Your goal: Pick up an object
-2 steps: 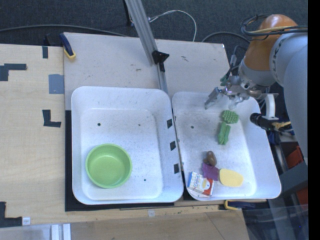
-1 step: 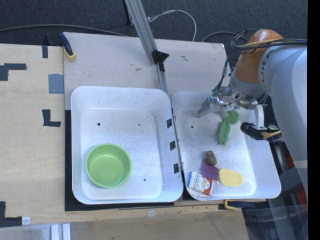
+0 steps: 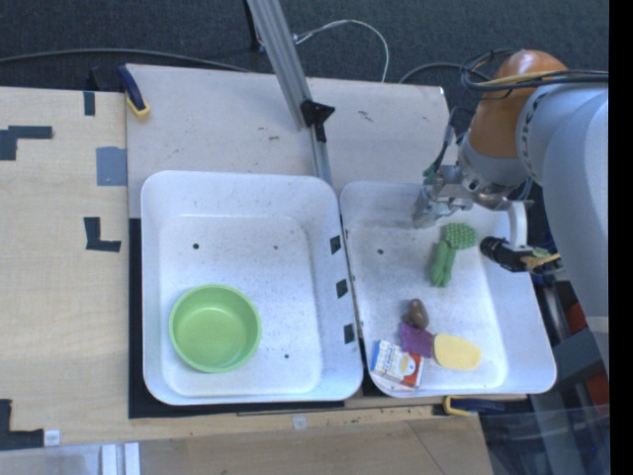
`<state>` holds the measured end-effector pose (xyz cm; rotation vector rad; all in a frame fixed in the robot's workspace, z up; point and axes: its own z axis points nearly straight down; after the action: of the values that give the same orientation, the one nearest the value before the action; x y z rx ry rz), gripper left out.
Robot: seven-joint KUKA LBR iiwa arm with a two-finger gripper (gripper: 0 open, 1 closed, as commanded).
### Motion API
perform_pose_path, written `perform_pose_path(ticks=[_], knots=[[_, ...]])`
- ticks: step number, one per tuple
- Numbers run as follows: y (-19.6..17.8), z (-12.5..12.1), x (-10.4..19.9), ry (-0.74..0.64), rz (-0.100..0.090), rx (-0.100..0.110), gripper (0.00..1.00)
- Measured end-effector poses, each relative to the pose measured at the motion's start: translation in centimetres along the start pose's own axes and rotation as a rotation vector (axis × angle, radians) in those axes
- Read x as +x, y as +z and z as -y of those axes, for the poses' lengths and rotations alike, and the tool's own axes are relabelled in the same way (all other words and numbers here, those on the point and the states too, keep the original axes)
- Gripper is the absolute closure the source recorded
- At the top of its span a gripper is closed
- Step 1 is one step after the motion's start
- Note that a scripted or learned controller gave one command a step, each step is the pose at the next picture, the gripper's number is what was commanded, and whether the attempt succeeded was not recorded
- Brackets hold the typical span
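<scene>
My gripper (image 3: 429, 212) hangs over the far part of the right bin (image 3: 371, 206), just left of a green brush (image 3: 447, 251) that lies there with its bristled head toward the back. Nothing shows between the gripper's tips. Nearer the front of the same bin lie a small brown lump (image 3: 417, 313), a purple piece (image 3: 416, 341), a yellow oval piece (image 3: 457, 352) and a small white and red carton (image 3: 397, 364) in the front left corner. A green bowl (image 3: 215, 328) sits in the front left of the left bin (image 3: 247, 191).
A grey metal pole (image 3: 287, 57) slants over the bench behind the bins, ending at the ridge between them. A blue and yellow clamp (image 3: 133, 91) sits at the bench's back left corner. Cables (image 3: 356, 30) trail behind the bench.
</scene>
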<state>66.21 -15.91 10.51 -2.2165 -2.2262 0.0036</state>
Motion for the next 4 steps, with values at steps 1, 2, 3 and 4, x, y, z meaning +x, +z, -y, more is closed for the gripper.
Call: perform_pose_path(ticks=[1,2,3,4], knots=[[-6.4,-0.2,-0.1,0.003,0.0,-0.008,1.0],[-12.6,0.0,-0.8,0.003,0.0,-0.007,1.0],[-18.0,-0.1,-0.7,0.003,0.0,-0.007,1.0],[-16.3,-0.4,5.4,-0.002,-0.003,0.0,1.0]])
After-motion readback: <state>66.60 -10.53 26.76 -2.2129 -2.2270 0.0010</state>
